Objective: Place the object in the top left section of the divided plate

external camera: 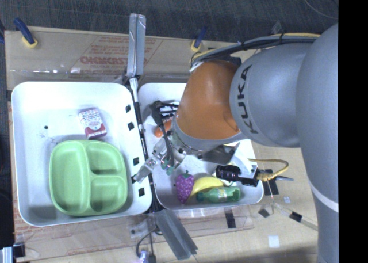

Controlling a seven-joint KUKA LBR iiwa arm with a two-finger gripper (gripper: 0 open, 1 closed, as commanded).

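Observation:
The green divided plate lies in the front half of the left bin, and its sections hold nothing. A small red and white packet rests just behind the plate. My gripper hangs low at the left edge of the right bin, close to the wall between the bins. The orange wrist and grey arm cover most of that bin. Purple grapes, a yellow banana and a green bottle lie at the bin's front, just right of the gripper.
A small orange item and a dark object sit at the back left of the right bin, partly under the arm. A metal bar rises behind the bins' shared wall. Blue clamps hold the cardboard backing.

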